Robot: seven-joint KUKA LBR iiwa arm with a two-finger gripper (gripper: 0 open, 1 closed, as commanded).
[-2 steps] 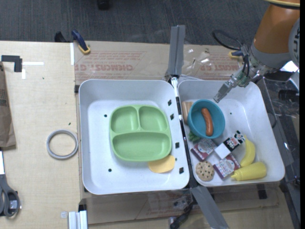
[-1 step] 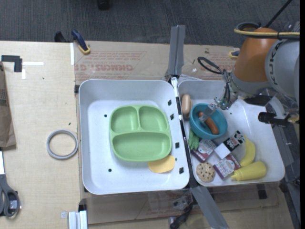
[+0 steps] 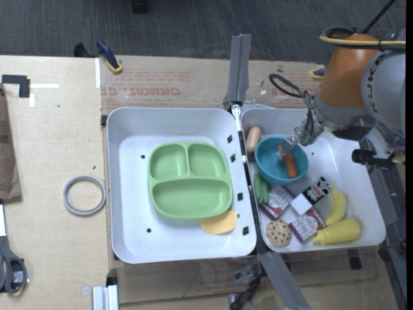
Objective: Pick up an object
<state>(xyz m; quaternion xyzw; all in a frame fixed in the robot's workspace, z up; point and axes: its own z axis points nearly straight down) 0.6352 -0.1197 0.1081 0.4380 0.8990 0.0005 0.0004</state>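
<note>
Over right bin (image 3: 361, 173), end effector (image 3: 298, 139) hangs at blue bowl (image 3: 279, 162) rim, above toy hot dog (image 3: 292, 165) lying inside bowl. Grip state: cannot tell. Nothing visibly lifted; judge pick not yet done, grasp and lift remain. Left bin (image 3: 122, 173) holds green divided plate (image 3: 190, 179).

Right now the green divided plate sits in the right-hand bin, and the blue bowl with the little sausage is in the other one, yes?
Not quite. The camera view shows the green divided plate in the left-hand bin, not the right. The blue bowl with the little sausage is indeed in the other bin, the right-hand one, under the gripper.
</note>
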